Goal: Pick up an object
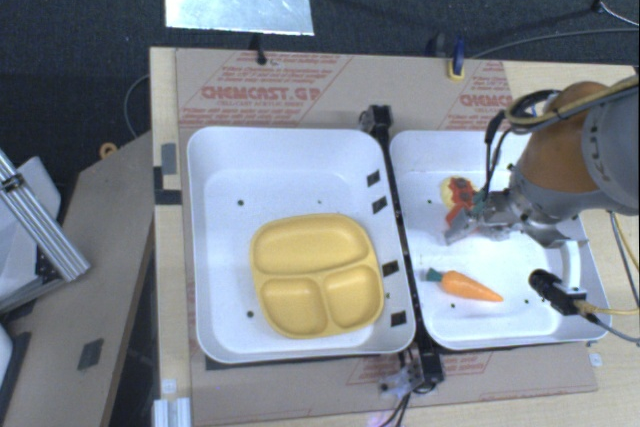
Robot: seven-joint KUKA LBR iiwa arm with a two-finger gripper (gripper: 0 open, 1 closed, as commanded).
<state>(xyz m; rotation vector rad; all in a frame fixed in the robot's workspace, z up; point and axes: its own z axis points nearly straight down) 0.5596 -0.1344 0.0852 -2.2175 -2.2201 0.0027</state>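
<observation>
An orange toy carrot with a green top lies near the front of the right bin. A small red, yellow and orange toy sits farther back in the same bin. My gripper reaches in from the right and hangs low between the two, its tip just below the small toy and above the carrot. Nothing shows between its fingers.
A yellow divided plate with three compartments lies in the left bin. A black divider bar runs between the bins. The arm's grey and orange body covers the right bin's far right side. Cables trail over the bench at the back.
</observation>
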